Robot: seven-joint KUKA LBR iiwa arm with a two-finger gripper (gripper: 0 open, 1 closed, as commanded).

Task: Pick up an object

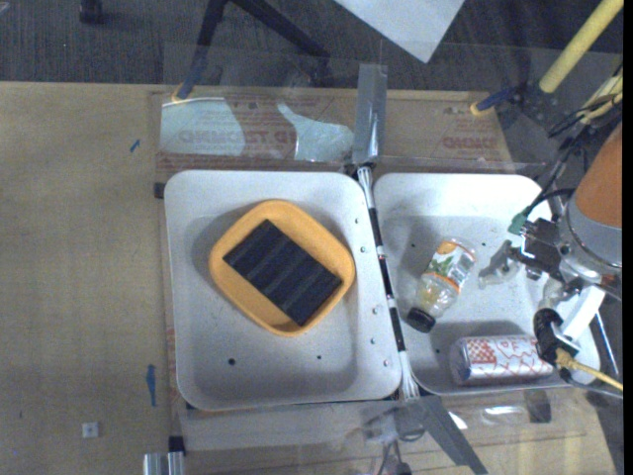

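While over bin — hand (499, 262) near bottle (444, 274)

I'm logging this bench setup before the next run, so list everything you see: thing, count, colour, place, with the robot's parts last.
white bins: 2, white, side by side on the bench
tray: 1, orange-yellow with a dark ribbed insert, middle of the left bin
small bottle: 1, clear with an orange and green label and a black cap, lying in the right bin
can: 1, red and white pattern, lying on its side at the near edge of the right bin
bench: 1, tan wood, under both bins
office chair base: 1, black, on the floor beyond the bench
arm: 1, grey with an orange band, right edge
pincer: 1, grey metal, over the right bin beside the small bottle
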